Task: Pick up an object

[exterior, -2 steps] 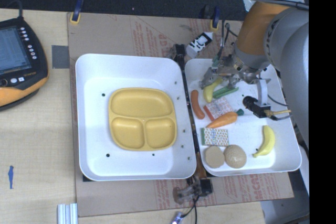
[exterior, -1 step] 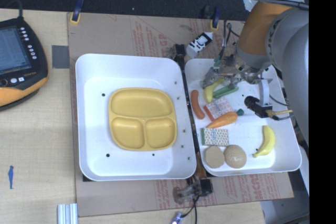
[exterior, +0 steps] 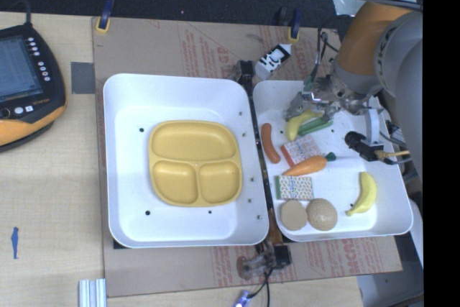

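Overhead: wooden bench, cardboard sheet under both bins; hand grip state unclear.

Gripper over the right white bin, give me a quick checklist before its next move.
1. Two-finger gripper over the right white bin: ok.
2. Gripper close to the small yellow and green toy piece: ok.
3. Piece seen between its fingers: cannot tell.
4. Orange toy carrot, yellow toy banana and red toy sausage apart from gripper: ok.
5. Yellow divided plate lying in the left white bin: ok.
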{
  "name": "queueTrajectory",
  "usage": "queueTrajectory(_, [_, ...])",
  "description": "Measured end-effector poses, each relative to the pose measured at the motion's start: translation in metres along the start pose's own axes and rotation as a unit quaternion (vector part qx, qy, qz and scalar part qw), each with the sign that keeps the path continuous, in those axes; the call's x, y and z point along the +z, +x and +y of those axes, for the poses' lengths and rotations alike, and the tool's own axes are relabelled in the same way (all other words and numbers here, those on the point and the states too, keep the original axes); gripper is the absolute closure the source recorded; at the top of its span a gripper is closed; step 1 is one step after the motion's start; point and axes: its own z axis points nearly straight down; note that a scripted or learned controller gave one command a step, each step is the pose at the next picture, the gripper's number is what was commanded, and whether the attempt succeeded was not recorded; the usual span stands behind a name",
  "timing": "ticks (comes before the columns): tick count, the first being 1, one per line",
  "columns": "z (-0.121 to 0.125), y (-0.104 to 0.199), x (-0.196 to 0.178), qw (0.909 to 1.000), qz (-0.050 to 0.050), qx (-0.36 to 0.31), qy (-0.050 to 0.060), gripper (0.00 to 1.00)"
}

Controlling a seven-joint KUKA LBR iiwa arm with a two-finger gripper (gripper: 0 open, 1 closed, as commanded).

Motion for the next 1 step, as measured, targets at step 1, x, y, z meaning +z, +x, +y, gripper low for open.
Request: queueTrajectory(1, [-0.0006, 0.0333, 0.0005, 1.0, 0.001, -0.003, 0.003, 0.0])
